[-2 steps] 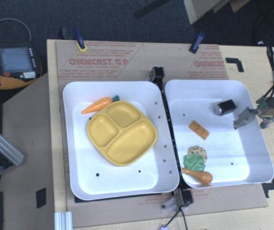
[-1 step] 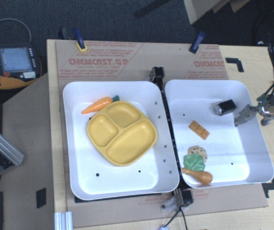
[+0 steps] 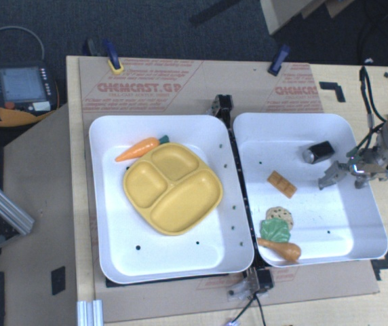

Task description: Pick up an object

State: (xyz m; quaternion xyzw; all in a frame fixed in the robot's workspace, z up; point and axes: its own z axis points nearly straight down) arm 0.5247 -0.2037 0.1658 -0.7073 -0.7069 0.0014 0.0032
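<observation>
Two white bins (image 3: 106, 182), hand (image 3: 346, 176) above right bin, nothing gripped

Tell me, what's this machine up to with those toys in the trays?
A robot arm reaches in over the right bin, its gripper hovering near that bin's right side with nothing between its fingers. Its job is to pick something up. Close by lie a dark cylinder and a small brown block; a cookie and toy vegetables sit nearer the front. The left bin holds a yellow divided plate and a carrot.
</observation>
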